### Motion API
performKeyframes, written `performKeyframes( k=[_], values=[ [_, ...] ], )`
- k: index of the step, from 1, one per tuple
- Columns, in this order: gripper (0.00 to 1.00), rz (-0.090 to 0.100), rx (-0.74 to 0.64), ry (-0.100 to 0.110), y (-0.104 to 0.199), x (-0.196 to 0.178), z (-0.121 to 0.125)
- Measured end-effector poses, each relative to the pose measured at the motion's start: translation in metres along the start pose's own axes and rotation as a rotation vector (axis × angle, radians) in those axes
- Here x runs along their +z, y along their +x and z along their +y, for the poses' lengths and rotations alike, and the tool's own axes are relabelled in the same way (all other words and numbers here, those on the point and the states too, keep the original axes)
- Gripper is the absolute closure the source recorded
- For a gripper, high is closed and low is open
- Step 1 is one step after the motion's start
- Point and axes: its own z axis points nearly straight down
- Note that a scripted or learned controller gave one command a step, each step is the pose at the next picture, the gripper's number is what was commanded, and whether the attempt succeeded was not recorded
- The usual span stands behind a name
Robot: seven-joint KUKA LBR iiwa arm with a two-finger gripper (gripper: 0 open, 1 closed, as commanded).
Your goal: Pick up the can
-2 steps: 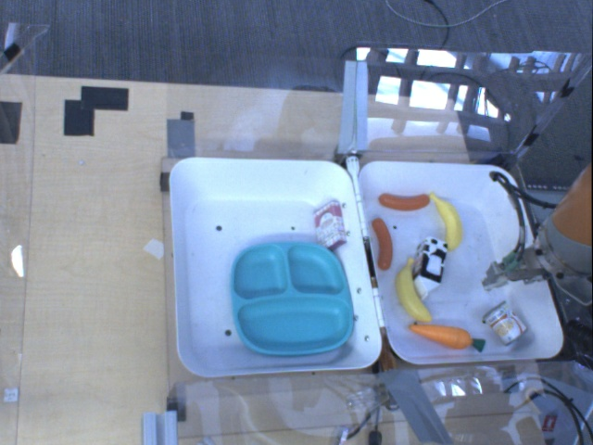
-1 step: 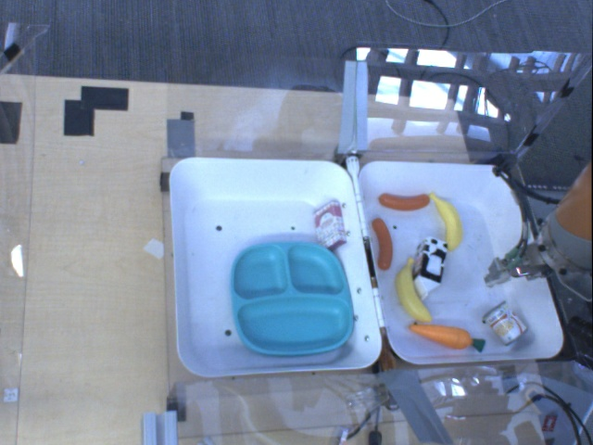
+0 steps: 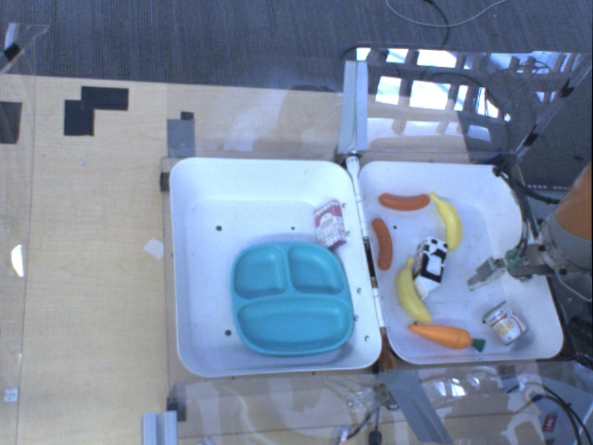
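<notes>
The camera view shows the counter [image 3: 93, 248] with two white bins. The can [image 3: 505, 324] lies in the right bin [image 3: 482, 179], near its front right corner, tipped on its side with one end toward the camera, beside the carrot [image 3: 445, 336]. The end effector [image 3: 489, 273] hangs just above and behind the can, its fingers spread and with nothing between them, probably so it can come down around the can. Two bananas [image 3: 448, 221], two sausages [image 3: 404, 200] and a black-and-white toy [image 3: 429, 260] lie further left, apart from the can. In the left bin [image 3: 204, 202] rest a blue divided plate [image 3: 292, 298] and a small red packet [image 3: 330, 223].
</notes>
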Motion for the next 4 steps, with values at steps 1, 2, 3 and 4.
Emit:
performKeyframes(
  k=[1, 2, 3, 4],
  values=[
    [0.00, 0.005, 0.081, 0.027, 0.023, -0.037, 0.008],
    [0.00, 0.002, 0.382, 0.029, 0.012, 0.035, -0.011],
    [0.00, 0.005, 0.096, 0.027, 0.054, -0.015, -0.004],
    [0.00, 0.005, 0.096, 0.027, 0.054, -0.015, -0.004]
  ],
)
